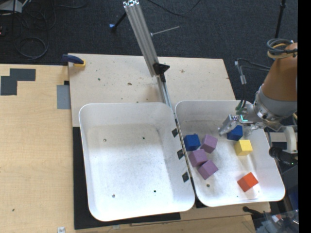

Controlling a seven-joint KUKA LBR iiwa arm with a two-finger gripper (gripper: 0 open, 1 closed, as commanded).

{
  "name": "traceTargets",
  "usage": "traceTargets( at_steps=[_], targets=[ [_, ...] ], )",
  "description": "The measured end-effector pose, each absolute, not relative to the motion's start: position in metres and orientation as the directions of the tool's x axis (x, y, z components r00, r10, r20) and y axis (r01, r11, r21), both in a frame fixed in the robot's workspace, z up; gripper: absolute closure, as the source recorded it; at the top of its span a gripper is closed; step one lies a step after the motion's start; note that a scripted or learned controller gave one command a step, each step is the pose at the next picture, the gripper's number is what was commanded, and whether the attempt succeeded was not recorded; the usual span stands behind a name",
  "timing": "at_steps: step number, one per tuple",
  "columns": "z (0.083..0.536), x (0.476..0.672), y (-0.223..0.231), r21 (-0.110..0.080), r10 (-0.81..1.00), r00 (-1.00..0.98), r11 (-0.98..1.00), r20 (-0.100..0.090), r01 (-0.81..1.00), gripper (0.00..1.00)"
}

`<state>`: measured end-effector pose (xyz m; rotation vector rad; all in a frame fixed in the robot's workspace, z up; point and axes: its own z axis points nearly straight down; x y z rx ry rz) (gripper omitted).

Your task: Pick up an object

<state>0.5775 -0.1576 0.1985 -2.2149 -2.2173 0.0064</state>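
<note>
Blue block (235,133) sits in the right bin (214,111), near its back right corner, and it looks like the one being picked. The gripper (232,126) is low over it, coming in from the right side of the bin. Its grey fingers (226,127) seem to reach down around the block, but the view is small and dark there, so I cannot tell how wide they are or if they really pinch it.

Just beside that block, toward the right edge, lies a yellow block (243,146). An orange block (248,182) rests near the front right corner. By the left wall of this bin sit another blue cube (192,141) and three purple blocks (203,156) (all close together). The left bin (97,111) is next door.

To do this step well, I think the gripper should sit square over the block, one finger on each flat side. It should go low enough to grip the middle, squeeze gently, then lift straight up. It should keep away from the yellow block so it does not bump it.
</note>
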Motion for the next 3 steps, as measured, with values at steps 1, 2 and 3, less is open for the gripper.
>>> traceTargets(
  at_steps=[1, 2, 3],
  targets=[
    [0.201, 0.578, -0.158, -0.003, 1.000, 0.000, 0.000, 0.001, 1.000, 0.00],
    [0.139, 0.570, -0.158, -0.010, 1.000, 0.000, 0.000, 0.002, 1.000, 0.00],
    [0.122, 0.577, -0.160, 0.023, 1.000, -0.001, 0.001, -0.006, 1.000, 0.00]
  ],
)
